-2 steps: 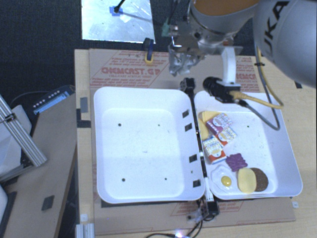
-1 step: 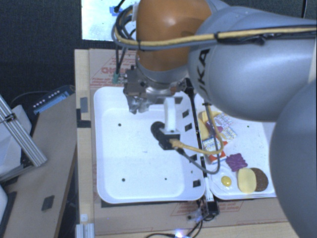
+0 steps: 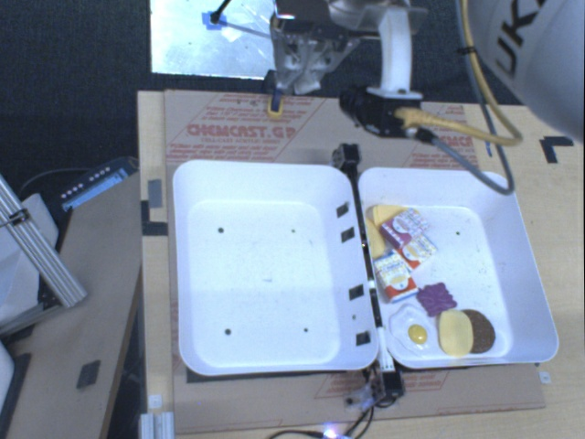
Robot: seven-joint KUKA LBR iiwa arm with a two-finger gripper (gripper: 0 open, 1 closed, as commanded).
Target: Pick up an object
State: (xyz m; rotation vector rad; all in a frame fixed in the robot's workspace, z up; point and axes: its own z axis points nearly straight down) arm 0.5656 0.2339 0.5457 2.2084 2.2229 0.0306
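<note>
The toy food lies along the left and front of the right bin [image 3: 512,245]. There is a yellow cheese wedge [image 3: 382,216], a red and white carton [image 3: 409,232], a smaller carton [image 3: 394,276], purple grapes [image 3: 436,297], a fried egg [image 3: 416,334] and a yellow and brown bun [image 3: 466,332]. My gripper [image 3: 297,69] hangs high over the far edge of the bench, beyond the back of the left bin [image 3: 196,199] and well away from the food. A small yellow piece [image 3: 274,108] shows just below it. I cannot tell whether that piece is held.
A black hinge strip [image 3: 356,245] runs between the two bins. A yellow cable [image 3: 457,133] and a black connector [image 3: 370,112] cross above the right bin's back edge. A metal plate [image 3: 196,26] lies at the back left, and a grey rail [image 3: 41,254] is at the far left.
</note>
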